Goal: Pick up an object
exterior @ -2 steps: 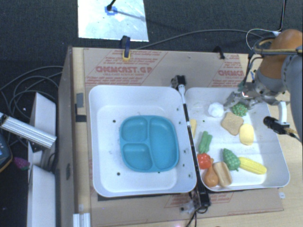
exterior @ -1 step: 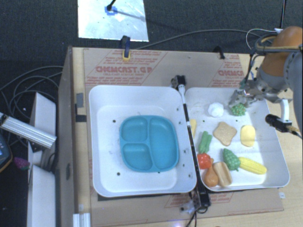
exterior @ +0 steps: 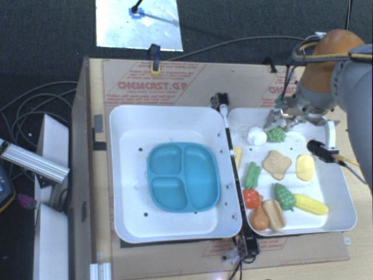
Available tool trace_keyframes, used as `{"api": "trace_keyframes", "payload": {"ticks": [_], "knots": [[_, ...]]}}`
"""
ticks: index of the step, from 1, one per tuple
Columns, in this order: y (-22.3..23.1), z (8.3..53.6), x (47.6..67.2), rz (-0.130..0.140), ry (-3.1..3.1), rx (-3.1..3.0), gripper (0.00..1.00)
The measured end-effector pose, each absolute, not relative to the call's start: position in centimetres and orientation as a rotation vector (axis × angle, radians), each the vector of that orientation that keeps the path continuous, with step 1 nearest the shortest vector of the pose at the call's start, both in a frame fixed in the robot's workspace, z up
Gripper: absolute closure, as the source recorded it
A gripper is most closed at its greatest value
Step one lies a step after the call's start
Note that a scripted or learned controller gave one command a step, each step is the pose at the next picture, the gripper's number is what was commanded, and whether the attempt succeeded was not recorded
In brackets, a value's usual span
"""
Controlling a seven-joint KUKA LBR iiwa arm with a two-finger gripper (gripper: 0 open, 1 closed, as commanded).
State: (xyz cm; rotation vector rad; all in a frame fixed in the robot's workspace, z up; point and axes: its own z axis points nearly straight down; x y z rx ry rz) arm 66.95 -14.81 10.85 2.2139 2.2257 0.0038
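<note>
The right bin [exterior: 344,206] holds several toy foods. My gripper [exterior: 278,123] hangs low over its back left part, just above a small green broccoli piece [exterior: 276,135], which looks to be touching or nearly touching it. A white round piece [exterior: 257,136] lies right beside the broccoli on its left. In front of them are a slice of toast [exterior: 276,164], a pale yellow lemon [exterior: 305,167], a green pod [exterior: 252,175], a second broccoli [exterior: 285,196], a corn cob [exterior: 310,203], a red tomato [exterior: 250,198] and a hot dog [exterior: 273,214].
The left bin [exterior: 125,150] holds a blue divided plate [exterior: 183,177]. A divider with a clamp [exterior: 220,101] runs between the bins. The grey arm with its orange band [exterior: 329,57] covers the right bin's back right corner. Cables lie on the cardboard behind.
</note>
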Motion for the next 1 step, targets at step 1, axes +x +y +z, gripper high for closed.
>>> {"api": "trace_keyframes", "payload": {"ticks": [1], "knots": [[-7.69, 18.6, 64.04, 0.006, 2.225, 2.214, 1.0]]}}
